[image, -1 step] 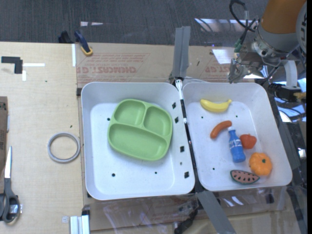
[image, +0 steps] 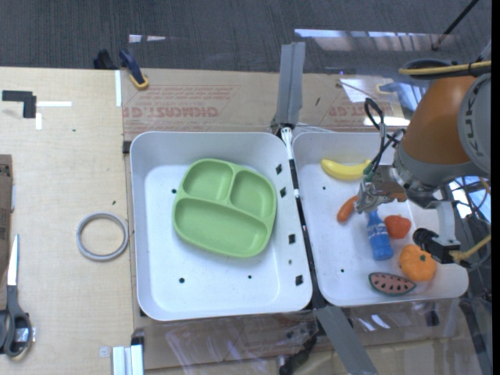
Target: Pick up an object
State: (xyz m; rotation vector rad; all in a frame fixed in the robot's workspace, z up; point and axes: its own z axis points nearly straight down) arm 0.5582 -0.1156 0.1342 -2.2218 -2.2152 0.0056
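The gripper (image: 366, 199), closure indeterminable, is positioned immediately right of the carrot (image: 346, 208), whose long axis runs near-left to far-right.

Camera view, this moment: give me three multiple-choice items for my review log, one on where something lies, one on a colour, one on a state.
1. Where does the green plate lie?
A. in the left bin
B. in the right bin
C. on the bench outside the bins

2. What colour is the bottle?
A. yellow
B. blue
C. white

3. How does the green plate sit?
A. on its edge
B. face down
C. flat, compartments facing up

Answers:
1 A, it lies in the middle of the left bin.
2 B, it is blue and lies in the right bin between the carrot and the orange fruit.
3 C, its three compartments are open to the camera.
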